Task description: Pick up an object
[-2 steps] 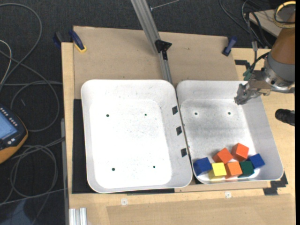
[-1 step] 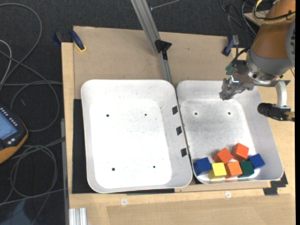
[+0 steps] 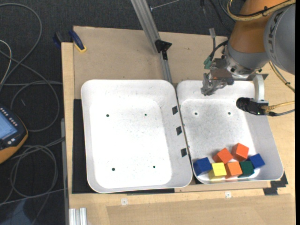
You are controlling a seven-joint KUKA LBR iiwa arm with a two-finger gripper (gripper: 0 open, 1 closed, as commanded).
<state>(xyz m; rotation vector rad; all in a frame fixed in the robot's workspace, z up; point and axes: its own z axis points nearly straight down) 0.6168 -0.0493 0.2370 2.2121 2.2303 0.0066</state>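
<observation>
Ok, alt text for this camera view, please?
The gripper hangs above the far end of the right bin, away from a cluster of coloured blocks in its near corner. The left bin sits alongside.

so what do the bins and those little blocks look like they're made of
Bins: likely thin moulded plastic, matte white, with rounded corners, a raised rim and dark scuff speckles. Blocks: solid-coloured cubes in orange, blue, yellow and green with an even, dull finish; painted wood or plastic, hard to tell which.
</observation>
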